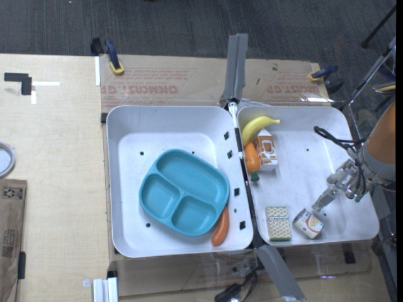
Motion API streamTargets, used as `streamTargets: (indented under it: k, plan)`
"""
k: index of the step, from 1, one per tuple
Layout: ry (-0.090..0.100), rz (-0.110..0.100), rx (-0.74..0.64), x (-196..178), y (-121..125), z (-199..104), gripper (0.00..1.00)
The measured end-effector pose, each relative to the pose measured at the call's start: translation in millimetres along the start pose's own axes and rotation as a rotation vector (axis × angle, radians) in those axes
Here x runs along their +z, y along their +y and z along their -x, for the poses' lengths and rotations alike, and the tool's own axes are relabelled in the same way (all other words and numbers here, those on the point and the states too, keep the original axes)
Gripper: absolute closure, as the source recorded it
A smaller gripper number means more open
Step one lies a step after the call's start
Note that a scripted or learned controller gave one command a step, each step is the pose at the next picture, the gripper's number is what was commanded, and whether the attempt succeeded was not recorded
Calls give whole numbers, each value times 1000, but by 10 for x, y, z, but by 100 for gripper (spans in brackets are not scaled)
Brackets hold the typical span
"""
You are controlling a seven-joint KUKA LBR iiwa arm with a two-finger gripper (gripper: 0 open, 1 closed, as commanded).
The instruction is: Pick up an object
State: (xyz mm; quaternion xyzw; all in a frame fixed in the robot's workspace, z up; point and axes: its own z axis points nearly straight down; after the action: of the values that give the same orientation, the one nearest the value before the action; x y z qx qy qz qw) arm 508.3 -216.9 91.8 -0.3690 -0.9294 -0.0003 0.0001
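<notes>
We see the gripper low in the right bin, at about four o'clock of that bin, its tip just above a small white can lying on its side; whether the pincer is wide or narrow we cannot tell; a patterned packet lies at nine o'clock of the can; a banana, an orange carton and an orange fruit crowd the bin's ten o'clock; the left bin bears a blue divided tray, a carrot at its five o'clock.

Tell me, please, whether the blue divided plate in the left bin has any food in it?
Empty. The blue divided plate shows bare blue in all three compartments; the orange sausage-like item lies on the bin floor against its lower right rim.
</notes>
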Motion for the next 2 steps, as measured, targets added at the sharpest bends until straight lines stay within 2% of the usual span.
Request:
streamTargets:
  k: [1,2]
  plan:
    - [-3,2,3,-93,3,10,100]
    - [-3,1,-189,-1419,474,83,100]
